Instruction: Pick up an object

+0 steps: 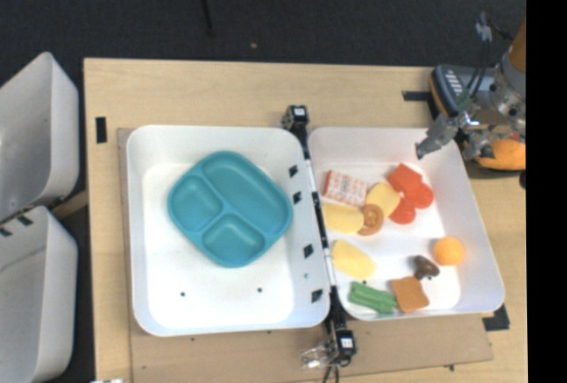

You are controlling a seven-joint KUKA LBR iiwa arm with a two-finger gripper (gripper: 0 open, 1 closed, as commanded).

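Observation:
The right bin (474, 222) holds several toy foods. Among them are a red pepper (410, 188), a pink packet (344, 188), a yellow piece (353, 260), an orange ball (449, 250), a green bean pod (372, 297), a brown mushroom (425, 266) and a tan toast slice (409, 293). My gripper (436, 142) hangs over the bin's far right corner, up and to the right of the red pepper and apart from it. Nothing shows in its grasp.
A teal divided plate (230, 207) lies in the left bin (146, 284). Small black fittings run along the divider between the bins. An orange-and-grey object (500, 155) sits on the bench beyond the right bin's far corner, under the arm.

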